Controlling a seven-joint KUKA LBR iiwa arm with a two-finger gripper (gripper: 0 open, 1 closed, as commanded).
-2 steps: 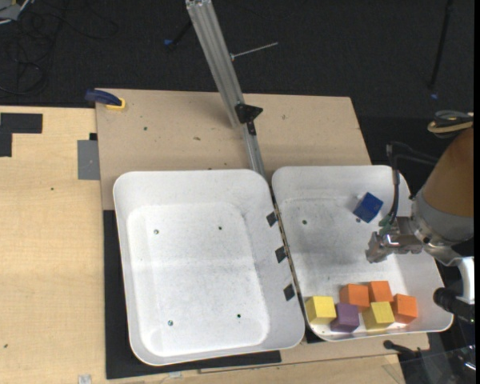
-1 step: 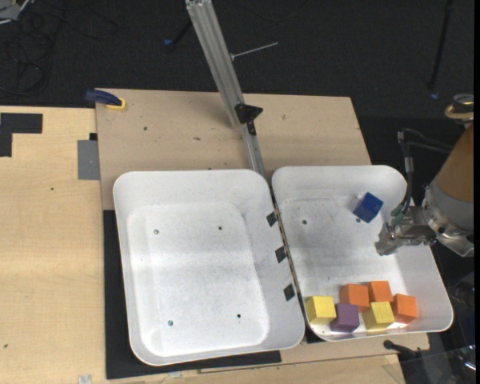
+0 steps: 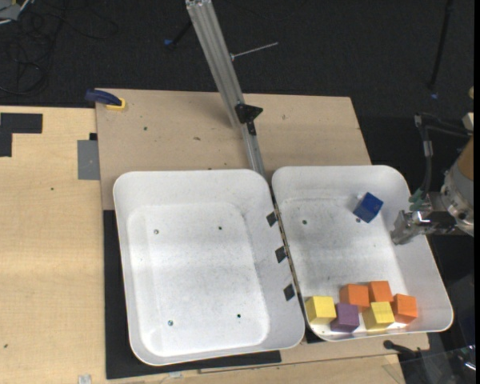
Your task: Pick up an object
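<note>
Hand [image 3: 403, 227] sits over the right bin's [image 3: 432, 282] right rim; whether it is open I cannot tell. Blue block [image 3: 368, 206] lies near, to its left, apart from it.

You see a small blue cube [image 3: 368, 206] lying tilted and alone at the far right of the right-hand white bin [image 3: 320, 184], well apart from the orange, yellow and purple blocks [image 3: 362, 306] clustered at its near edge.
</note>
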